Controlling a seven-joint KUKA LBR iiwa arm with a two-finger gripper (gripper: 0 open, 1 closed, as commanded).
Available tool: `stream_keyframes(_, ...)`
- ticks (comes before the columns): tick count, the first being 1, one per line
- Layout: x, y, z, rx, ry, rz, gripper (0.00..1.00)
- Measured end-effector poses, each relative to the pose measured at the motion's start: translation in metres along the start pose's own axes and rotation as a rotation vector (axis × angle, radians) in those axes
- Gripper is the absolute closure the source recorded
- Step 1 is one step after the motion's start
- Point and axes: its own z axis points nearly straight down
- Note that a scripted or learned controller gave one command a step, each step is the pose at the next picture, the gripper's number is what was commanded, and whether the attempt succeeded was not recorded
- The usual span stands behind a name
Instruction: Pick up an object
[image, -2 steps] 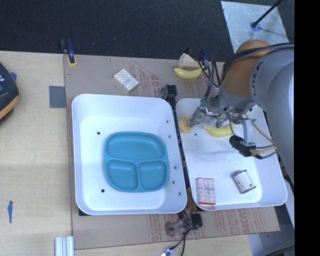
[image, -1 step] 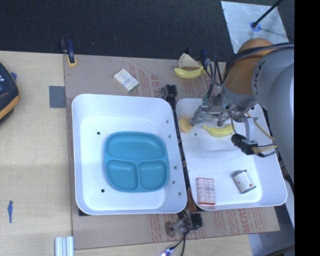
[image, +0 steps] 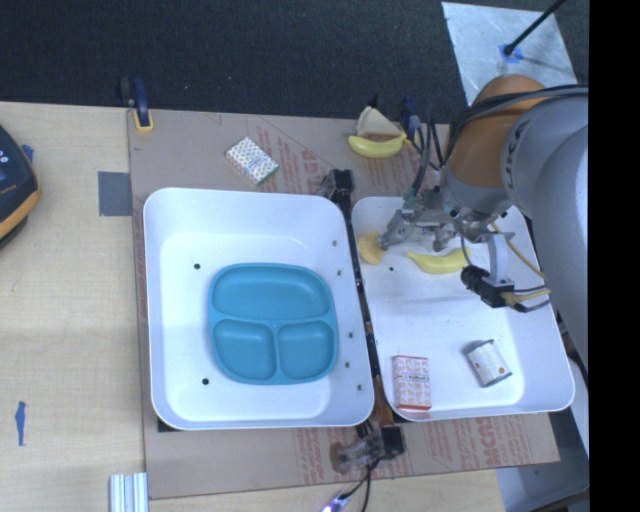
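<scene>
Front edge of counter (image: 70, 330): a pale metal bracket (image: 128, 491) at the lower left and a small black clamp with wires (image: 365, 452) below the seam between the bins.
Right bin (image: 545, 395), near side: a small red-and-white carton (image: 411, 382) lies flat by the front wall; a short grey-and-white can (image: 489, 362) lies on its side to its right, apart from it.
Left bin (image: 165, 300): holds a blue divided plate (image: 272, 322) with three compartments, lying near the middle.
Right bin, far side: a yellow banana (image: 438, 262) lies on the floor, and a smaller yellow piece (image: 370, 248) sits against the left wall.
Claw (image: 428, 228): low over the far part of the right bin, just beside and above the banana; whether the claw is wide or narrow cannot be told, and nothing is seen held.
Arm (image: 545, 170): grey with an orange band, coming in from the right.
Beyond the bins: a second banana with a pale wedge (image: 377, 138), a small patterned packet (image: 251, 159), a blue clamp (image: 141, 104), and a dark device (image: 14, 180) at the left edge.
</scene>
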Motion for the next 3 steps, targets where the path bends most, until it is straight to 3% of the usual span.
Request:
stream_keyframes(2, 0.003, 0.001, 0.000, 0.001, 0.001, -0.002, 0.00)
stream_keyframes(3, 0.008, -0.019, 0.004, 0.011, 0.003, -0.001, 0.00)
